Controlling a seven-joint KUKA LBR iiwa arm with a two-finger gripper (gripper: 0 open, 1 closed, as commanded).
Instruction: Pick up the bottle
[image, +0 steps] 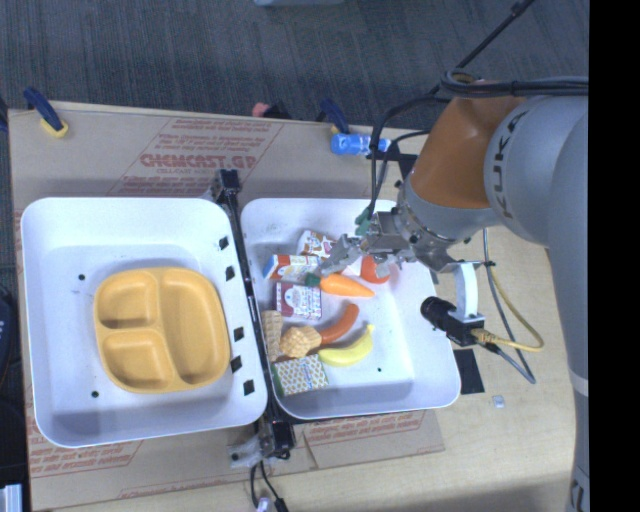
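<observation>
Looking down into the right bin (430, 385), you will find the gripper (352, 250) low over the far end of the toy-food pile, and from this slanted view you cannot tell how it is set or whether it has hold of anything. The bottle (290, 267) appears to be the small white piece with a red end lying on its side just left of the gripper, touching the carton (299, 300) below it; that reading is a judgement, as it is small and partly crowded. Expect it to be light, stiff plastic, smooth and rounded, so likely to roll or squirt out; take it across the middle of the body, square to its long axis.

Count as follows: two white bins, one yellow divided plate (160, 327) in the left bin (40, 300), one carrot (347, 286), one sausage (339, 322), one banana (347, 350), and one green-patterned packet (300, 375).
</observation>
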